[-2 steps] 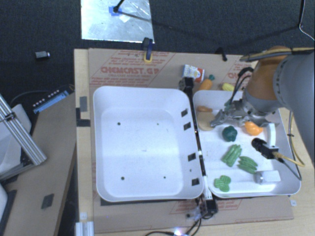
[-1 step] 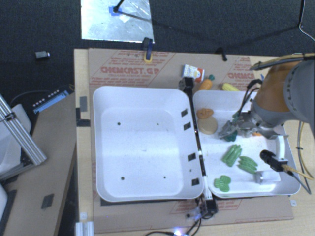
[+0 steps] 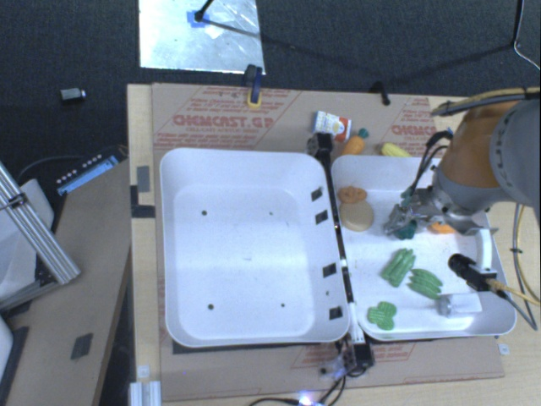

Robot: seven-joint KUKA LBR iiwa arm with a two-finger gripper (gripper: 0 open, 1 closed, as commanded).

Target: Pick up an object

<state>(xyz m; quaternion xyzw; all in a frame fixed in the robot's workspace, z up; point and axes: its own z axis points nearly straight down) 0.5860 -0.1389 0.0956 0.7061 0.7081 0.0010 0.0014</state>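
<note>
The green toy [image 3: 397,266] lies loose in the right bin [image 3: 499,315], just below the pincer [image 3: 403,224], whose grip I cannot tell. Nothing looks lifted yet; grasping and raising remain.

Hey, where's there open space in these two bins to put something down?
The left bin has bare floor from wall to wall. The right bin is crowded: round tan pieces by the divider, the gripper mid-bin, green toys toward the front. A small free patch lies along its back wall.

Blue-yellow clamp [image 3: 253,86] on cardboard sheet [image 3: 228,118], beside foil square [image 3: 203,24].
</note>
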